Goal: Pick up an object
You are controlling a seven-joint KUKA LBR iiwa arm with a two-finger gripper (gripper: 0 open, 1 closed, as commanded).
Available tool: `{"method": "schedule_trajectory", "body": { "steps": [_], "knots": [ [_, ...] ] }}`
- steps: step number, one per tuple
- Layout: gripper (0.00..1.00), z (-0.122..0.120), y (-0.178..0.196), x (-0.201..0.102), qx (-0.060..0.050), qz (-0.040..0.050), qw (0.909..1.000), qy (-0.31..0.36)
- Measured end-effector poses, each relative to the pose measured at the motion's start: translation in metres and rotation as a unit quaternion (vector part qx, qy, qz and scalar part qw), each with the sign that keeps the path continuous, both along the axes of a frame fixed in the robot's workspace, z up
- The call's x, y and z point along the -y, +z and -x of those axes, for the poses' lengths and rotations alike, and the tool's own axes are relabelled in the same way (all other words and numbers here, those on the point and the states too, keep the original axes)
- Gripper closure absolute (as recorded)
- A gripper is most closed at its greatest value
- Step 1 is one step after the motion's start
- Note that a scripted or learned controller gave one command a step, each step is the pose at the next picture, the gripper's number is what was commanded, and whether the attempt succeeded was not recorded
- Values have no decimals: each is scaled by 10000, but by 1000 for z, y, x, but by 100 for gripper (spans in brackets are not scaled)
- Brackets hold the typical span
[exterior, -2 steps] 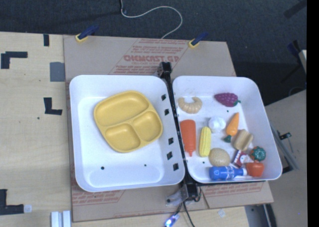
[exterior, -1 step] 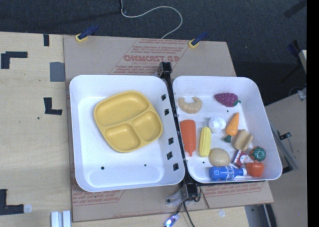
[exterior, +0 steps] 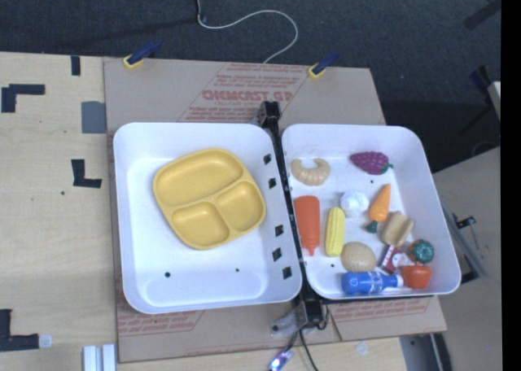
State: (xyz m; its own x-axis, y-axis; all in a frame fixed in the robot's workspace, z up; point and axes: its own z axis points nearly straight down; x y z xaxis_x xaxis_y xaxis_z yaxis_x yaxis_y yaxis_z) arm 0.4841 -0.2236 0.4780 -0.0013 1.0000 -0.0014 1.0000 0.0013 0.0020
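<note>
Nearest in the right-hand shallow white bin [exterior: 429, 168] we saw a blue plastic bottle [exterior: 370, 283] lying beside a red toy tomato [exterior: 417, 277]. Behind them lay a tan toy potato [exterior: 358, 256], a yellow corn cob [exterior: 334, 231] and a long orange-red toy carrot [exterior: 307, 223]. Farther back were a beige croissant [exterior: 311, 170] and purple grapes [exterior: 369, 161]. The left-hand white bin [exterior: 130, 198] held a yellow divided plastic plate [exterior: 210, 197]. We could not tell the gripper's state.

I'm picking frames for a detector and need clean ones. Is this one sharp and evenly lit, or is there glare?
Camera view: soft overall, small toys like the purple grapes lack crisp edges; lighting even, shadows faint; mild sheen on the yellow divided plate; no harsh glare.
</note>
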Motion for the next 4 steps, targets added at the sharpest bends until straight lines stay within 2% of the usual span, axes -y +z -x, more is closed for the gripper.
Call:
{"method": "schedule_trajectory", "body": {
  "steps": [1,2,3,4],
  "knots": [
    [100,0,-31,0,-21,-4,10000,-7],
    [100,0,41,0,30,14,10000,3],
    [100,0,17,0,-18,-3,10000,-7],
    [100,0,-4,0,-18,-2,10000,-7]
  ]
}}
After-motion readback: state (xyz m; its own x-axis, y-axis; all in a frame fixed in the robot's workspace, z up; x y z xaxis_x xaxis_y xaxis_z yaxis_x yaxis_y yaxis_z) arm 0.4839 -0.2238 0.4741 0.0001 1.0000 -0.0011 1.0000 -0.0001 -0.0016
